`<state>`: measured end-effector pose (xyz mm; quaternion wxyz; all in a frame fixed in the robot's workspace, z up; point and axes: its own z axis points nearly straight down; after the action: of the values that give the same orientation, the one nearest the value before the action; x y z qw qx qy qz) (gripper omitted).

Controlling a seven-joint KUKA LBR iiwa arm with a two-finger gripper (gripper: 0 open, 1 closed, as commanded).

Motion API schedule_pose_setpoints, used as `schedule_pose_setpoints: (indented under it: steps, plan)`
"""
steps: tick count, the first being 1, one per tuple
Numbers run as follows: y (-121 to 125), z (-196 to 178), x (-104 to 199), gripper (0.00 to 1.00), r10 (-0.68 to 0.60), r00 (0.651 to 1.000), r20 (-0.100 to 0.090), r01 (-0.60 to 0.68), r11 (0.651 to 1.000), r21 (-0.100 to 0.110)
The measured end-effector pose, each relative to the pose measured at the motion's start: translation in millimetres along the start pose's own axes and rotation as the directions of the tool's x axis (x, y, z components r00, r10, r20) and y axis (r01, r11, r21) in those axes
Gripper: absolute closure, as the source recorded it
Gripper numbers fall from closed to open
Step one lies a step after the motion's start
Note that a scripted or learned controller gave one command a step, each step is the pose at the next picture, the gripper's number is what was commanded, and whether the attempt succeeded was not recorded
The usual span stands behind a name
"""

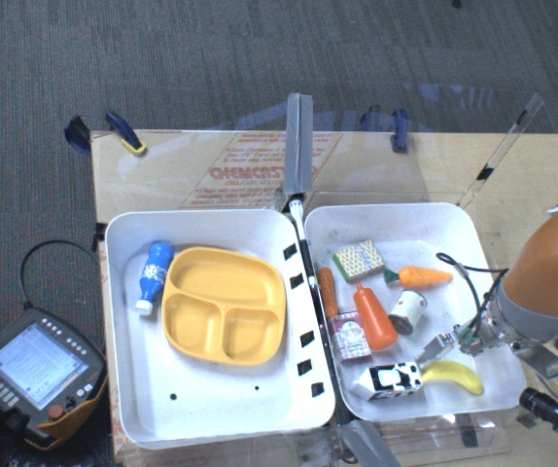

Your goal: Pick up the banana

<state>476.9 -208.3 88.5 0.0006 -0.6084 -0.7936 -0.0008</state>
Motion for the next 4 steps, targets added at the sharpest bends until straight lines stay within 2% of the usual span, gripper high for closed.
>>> schedule_pose_setpoints:
  steps: [1, 2, 3, 4]
  plan:
    - [6, 1, 24, 0.0, -0.015, 1.0, 0.001, 0.015, 1.0, 0.0]
    - [1, 0, 2, 0.0, -0.065, 0.998, 0.001, 0.065, 0.998, -0.001]
    - [14, 1, 52, 0.0, -0.064, 0.998, -0.001, 0.064, 0.998, 0.001]
    - [10, 0, 11, 0.0, 0.175, 0.985, 0.002, -0.175, 0.985, -0.001]
